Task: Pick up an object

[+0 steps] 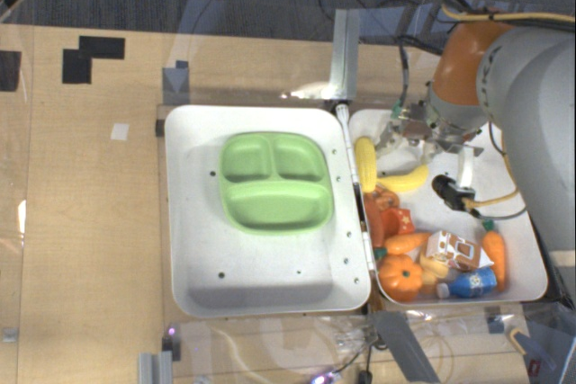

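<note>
The right bin [531, 283] holds several toy foods. A yellow banana [365, 165] lies along its left wall and a second banana [403, 181] curves beside it. Below them are a red piece [385, 216], an orange pumpkin [400, 276], a small carton [450, 252], a blue bottle [470, 284] and a carrot [494, 254]. My gripper [423, 138] hangs over the bin's far end, just above and right of the bananas, under the orange wrist band [461, 58]. Nothing shows as held.
The left bin [193, 265] carries a green divided plate [274, 183] at its middle. A metal post [346, 49] rises behind the gap between the bins. Cables and a black plug [450, 190] trail from the arm over the right bin.
</note>
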`<control>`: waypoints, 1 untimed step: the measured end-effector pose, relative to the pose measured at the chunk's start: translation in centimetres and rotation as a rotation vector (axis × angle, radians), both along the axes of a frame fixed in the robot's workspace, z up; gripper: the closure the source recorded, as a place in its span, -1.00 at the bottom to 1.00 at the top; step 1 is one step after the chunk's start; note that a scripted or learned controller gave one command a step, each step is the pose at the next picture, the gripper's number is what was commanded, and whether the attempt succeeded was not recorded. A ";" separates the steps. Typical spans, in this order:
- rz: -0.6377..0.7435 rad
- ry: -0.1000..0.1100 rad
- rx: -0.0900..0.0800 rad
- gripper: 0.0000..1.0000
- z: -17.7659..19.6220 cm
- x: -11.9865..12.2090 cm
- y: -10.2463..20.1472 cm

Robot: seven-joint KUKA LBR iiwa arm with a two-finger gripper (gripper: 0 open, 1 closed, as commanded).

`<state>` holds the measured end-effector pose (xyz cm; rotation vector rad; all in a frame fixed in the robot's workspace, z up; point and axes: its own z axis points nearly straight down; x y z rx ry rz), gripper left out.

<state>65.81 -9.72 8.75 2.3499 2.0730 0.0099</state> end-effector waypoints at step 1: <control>0.146 0.000 -0.001 -1.00 0.0 -1.5 -4.8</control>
